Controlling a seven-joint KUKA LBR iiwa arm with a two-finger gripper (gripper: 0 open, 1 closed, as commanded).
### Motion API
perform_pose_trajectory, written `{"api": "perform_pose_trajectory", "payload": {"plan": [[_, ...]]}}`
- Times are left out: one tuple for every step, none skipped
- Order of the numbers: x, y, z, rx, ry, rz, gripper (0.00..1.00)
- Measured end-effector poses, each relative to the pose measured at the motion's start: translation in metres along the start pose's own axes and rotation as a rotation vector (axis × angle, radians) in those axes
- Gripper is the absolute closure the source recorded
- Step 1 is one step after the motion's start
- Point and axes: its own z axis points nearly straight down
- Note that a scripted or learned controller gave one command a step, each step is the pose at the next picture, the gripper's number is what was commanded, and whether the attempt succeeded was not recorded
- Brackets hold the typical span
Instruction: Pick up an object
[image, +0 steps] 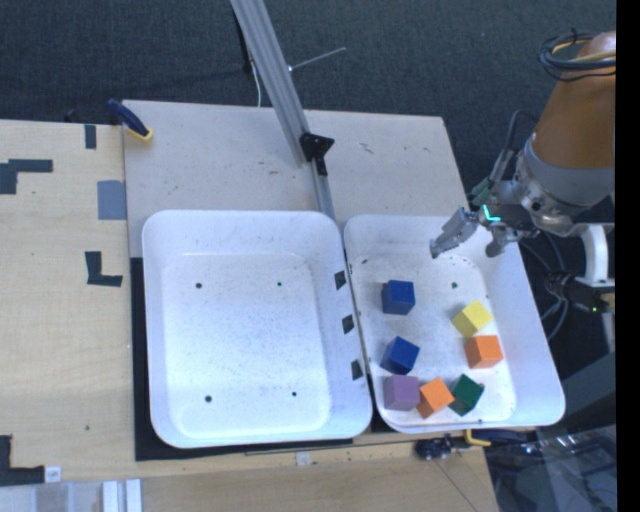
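My gripper (470, 240) hangs over the far right part of the right bin (520, 290), open, with nothing between its fingers. Below it in that bin lie several cubes: a blue one (398, 296) near the middle, a second blue one (402, 354) lower down, a yellow one (472, 318), an orange one (484, 350), a purple one (401, 391), another orange one (435, 396) and a dark green one (466, 393). The nearest cubes, the upper blue and the yellow, sit apart from the fingers.
The left bin (160, 300) stands beside the right one. A slanted metal rail (285, 90) with a black clamp (316, 146) runs down to the bins' shared far corner. A blue and yellow tool (130, 118) lies at the bench's far left.
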Motion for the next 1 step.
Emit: {"api": "perform_pose_trajectory", "payload": {"plan": [[-0.0001,0.0006,-0.0019,-0.004,-0.001,-0.001,0.00]]}}
